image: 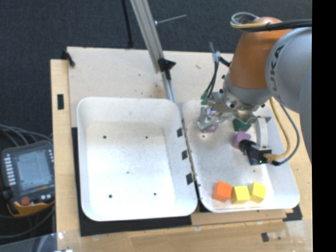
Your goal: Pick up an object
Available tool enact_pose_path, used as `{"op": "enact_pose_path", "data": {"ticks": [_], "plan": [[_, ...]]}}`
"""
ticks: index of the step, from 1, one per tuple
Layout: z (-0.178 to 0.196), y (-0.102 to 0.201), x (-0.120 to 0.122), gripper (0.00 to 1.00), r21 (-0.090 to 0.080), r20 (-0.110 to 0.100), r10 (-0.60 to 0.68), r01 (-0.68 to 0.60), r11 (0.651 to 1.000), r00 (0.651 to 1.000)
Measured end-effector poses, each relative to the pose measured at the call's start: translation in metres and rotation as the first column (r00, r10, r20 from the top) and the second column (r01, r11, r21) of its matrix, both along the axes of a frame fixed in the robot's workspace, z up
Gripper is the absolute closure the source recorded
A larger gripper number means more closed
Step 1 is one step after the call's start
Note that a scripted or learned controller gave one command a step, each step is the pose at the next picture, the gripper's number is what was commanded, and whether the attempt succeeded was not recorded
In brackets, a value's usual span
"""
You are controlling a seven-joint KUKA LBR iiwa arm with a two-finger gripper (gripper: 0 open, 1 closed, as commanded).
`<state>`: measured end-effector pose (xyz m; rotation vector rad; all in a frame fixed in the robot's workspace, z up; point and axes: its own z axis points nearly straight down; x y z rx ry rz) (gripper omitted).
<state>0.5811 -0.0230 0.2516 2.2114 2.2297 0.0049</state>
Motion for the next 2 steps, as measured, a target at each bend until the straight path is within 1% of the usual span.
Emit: {"op": "enact_pose_path", "data": {"ticks": [1, 2], "plan": [[-0.012, 0.051, 0.023, 1.00, -0.002, 0.001, -0.002, 0.002, 1.000, 1.000], [-0.010, 0.105, 0.048, 1.00, -0.001, 0.002, -0.001, 0.001, 1.000, 1.000]]}}
